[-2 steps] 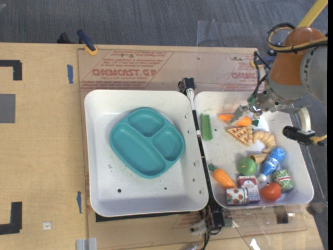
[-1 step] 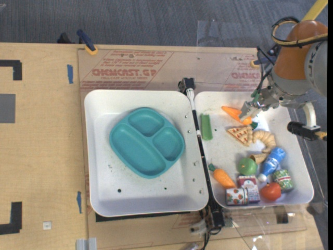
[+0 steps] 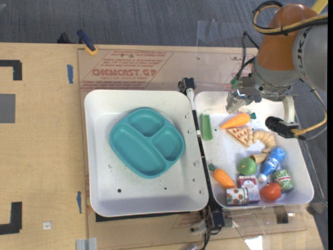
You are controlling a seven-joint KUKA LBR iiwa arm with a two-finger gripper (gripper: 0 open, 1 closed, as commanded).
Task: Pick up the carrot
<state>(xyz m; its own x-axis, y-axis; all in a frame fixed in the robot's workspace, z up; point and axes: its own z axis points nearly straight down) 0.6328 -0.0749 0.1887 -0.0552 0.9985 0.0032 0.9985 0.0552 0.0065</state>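
Diagonally, the carrot lies leafy end upper-right, tip lower-left; whether the fingers are spread is unclear.

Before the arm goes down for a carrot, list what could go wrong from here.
1. Two orange toy carrots lie in the right white bin: one under the gripper at, one lower left at. The wrong one might be taken.
2. The upper carrot touches the waffle-patterned wedge; closing could catch or shove it.
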